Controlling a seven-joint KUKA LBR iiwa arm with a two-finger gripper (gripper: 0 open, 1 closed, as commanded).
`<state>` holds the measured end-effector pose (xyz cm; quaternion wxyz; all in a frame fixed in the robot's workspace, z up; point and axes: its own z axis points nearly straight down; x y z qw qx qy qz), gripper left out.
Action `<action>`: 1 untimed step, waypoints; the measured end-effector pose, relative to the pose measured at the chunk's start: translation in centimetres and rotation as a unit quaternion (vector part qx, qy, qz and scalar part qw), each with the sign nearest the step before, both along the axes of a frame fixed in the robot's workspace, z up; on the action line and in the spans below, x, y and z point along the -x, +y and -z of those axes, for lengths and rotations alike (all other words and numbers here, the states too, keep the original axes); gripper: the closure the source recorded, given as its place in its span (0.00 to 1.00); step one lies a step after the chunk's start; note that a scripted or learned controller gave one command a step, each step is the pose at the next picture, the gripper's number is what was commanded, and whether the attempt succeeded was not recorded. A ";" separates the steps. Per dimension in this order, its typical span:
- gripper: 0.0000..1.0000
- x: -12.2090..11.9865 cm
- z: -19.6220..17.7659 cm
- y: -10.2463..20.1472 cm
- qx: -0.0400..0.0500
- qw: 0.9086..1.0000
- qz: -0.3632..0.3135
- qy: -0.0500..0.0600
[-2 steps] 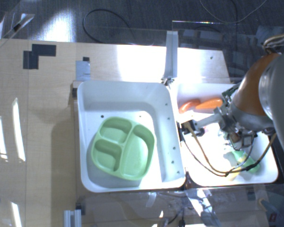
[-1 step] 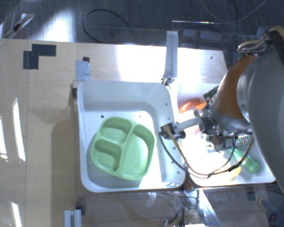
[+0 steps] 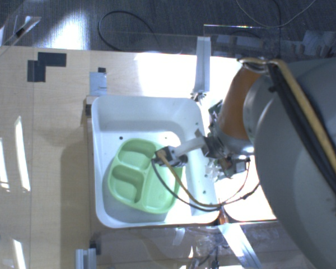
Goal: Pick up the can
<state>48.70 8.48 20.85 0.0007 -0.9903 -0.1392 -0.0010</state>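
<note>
My gripper (image 3: 222, 165) hangs low at the left edge of the right bin (image 3: 247, 207), just past the rim shared with the left bin (image 3: 147, 103). The grey arm with its orange band (image 3: 235, 108) comes in from the right and covers most of the right bin, hiding what lies there. A green divided plate (image 3: 138, 178) lies in the left bin, towards its front, to the left of the gripper. No can is visible in the part of the bins that I can see.
A grey upright post (image 3: 203, 63) stands behind the bins. A small blue-and-white item (image 3: 99, 83) and black tape marks (image 3: 45, 64) sit on the wooden bench (image 3: 39, 150) at the left. Strong glare washes out the bins' far side.
</note>
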 end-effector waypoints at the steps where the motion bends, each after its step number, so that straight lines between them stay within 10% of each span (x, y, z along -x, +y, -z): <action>1: 1.00 0.0 -1.4 -8.8 0.001 0.999 0.037 0.000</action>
